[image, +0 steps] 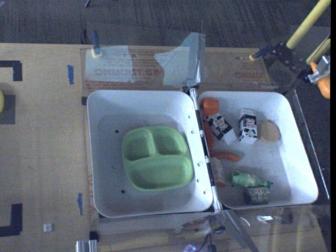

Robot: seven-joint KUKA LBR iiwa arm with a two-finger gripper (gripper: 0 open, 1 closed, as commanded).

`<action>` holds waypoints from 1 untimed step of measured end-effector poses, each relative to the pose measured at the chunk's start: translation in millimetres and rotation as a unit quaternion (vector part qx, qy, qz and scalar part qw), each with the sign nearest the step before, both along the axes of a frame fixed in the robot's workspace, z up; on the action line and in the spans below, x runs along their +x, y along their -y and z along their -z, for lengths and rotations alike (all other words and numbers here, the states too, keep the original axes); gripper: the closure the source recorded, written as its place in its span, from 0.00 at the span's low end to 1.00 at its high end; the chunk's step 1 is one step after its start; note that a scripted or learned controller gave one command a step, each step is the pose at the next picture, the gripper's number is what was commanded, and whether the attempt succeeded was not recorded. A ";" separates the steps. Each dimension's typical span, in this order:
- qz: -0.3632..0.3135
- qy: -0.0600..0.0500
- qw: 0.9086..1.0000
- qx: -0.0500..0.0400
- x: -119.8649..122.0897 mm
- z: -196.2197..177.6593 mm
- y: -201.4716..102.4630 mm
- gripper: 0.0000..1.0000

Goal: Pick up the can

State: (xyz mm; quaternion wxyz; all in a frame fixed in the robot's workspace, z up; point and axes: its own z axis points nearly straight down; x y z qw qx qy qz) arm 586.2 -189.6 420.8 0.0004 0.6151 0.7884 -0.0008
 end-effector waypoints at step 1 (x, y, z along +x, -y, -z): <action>0.179 -0.003 0.984 0.000 -57.6 -9.0 -58.1 1.00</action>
